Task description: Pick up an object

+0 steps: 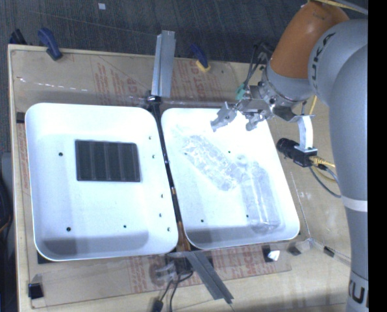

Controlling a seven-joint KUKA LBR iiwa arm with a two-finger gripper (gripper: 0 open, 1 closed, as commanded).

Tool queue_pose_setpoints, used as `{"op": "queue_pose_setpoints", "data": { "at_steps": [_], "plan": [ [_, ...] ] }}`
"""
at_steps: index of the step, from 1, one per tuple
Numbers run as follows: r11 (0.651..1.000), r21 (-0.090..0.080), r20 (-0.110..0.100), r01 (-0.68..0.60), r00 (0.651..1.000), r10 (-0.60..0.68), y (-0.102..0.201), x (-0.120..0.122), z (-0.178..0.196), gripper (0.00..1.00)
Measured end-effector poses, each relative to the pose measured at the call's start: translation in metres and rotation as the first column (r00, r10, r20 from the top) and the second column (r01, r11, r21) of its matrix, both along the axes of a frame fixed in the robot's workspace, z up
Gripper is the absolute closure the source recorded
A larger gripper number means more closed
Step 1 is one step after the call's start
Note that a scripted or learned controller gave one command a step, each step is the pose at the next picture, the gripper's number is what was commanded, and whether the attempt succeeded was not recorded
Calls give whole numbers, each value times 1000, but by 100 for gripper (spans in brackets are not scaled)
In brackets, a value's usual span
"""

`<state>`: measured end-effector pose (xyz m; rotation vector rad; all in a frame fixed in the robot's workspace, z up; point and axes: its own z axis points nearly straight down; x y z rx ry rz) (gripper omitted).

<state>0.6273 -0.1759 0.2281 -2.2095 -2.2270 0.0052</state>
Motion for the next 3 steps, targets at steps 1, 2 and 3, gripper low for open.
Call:
{"op": "queue_pose_setpoints", "data": {
  "at_steps": [1, 2, 3],
  "plan": [
    [906, -1, 3, 424, 906, -424, -27, -25, 33, 0],
    [593, -5, -3, 805, 593, -805, -18, -63, 11, 0],
    [867, -2, 0, 498, 867, -498, 15, -61, -46, 0]
  ]
}}
